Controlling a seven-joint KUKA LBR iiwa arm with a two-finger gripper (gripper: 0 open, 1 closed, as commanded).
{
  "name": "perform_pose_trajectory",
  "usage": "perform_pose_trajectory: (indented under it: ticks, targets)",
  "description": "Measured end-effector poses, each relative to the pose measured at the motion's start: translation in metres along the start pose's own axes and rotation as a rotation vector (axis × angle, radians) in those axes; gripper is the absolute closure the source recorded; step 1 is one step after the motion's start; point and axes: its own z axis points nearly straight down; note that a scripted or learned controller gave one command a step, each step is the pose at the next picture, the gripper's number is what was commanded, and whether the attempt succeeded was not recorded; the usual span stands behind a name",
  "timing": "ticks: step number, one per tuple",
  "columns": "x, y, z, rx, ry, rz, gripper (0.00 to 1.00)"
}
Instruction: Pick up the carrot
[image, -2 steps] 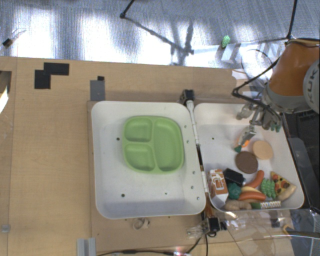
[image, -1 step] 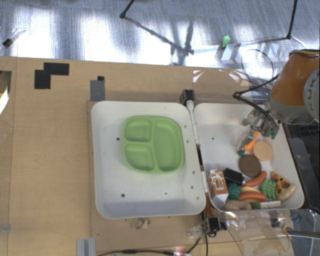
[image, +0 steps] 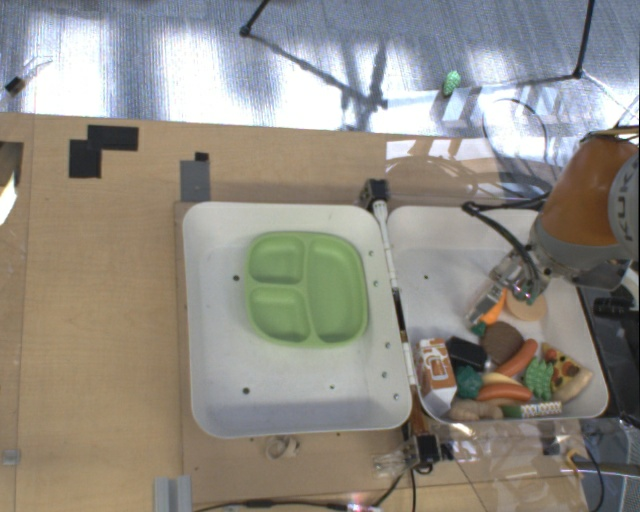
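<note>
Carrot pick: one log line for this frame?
task: pick carrot | gripper: over right bin, at carrot's top end | grasp: unconfirmed | green tray: left bin

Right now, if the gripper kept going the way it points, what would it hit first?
Probably the carrot: the gripper points down-left and its tip sits right over that orange piece, though depth is hard to judge.
</note>
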Motion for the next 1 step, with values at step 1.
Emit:
perform_pose_trajectory:
  ticks: [1]
  targets:
    - [-0.0032, 0.0041, -0.0148, -0.007, -0.012, -0.007, 1.0]
